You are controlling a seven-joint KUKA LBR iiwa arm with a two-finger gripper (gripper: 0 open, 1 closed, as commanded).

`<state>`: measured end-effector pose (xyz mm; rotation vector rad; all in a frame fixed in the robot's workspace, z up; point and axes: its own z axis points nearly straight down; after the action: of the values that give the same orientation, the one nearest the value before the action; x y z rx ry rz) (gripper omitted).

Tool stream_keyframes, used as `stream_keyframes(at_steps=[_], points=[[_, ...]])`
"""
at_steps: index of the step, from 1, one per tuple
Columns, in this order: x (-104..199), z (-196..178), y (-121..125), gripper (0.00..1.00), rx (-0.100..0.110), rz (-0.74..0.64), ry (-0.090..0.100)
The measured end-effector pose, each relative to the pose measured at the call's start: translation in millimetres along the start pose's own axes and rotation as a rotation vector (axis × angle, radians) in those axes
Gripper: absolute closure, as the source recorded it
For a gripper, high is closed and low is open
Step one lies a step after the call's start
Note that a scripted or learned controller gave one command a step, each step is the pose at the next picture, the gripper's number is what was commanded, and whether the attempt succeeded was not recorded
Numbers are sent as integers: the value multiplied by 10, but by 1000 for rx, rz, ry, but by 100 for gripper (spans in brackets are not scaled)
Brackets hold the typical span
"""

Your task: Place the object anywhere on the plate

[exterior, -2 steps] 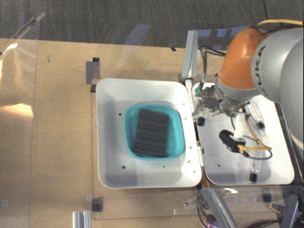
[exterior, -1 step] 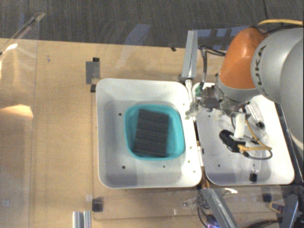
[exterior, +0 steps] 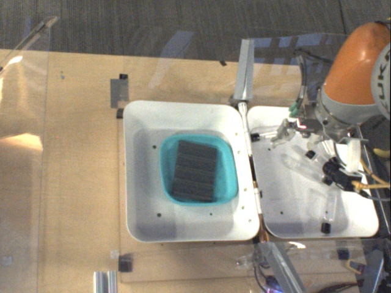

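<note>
A dark grey ridged rectangular block lies flat on the teal plate, which sits in the left white bin. The block rests near the plate's middle and is slightly turned. My gripper hangs over the back part of the right white bin, under the orange band of the arm. It is well apart from the block and the plate, and nothing shows between its fingers.
A metal post stands behind the seam between the two bins. Small black clips sit on the wooden bench around the bins, and one small black piece is at the right bin's front rim.
</note>
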<state>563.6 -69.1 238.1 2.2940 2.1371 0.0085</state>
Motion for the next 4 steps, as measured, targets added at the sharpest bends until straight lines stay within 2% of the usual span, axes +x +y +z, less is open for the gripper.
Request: stream_keyframes(at_steps=[1, 2, 3, 4], points=[[10, -1359, 357, 0, -5, 101, -1], [-512, -1989, 905, 0, -8, 102, -3], [-1050, -1982, 564, 0, -5, 264, -4], [-1267, -1984, 354, 0, -6, 406, -4]])
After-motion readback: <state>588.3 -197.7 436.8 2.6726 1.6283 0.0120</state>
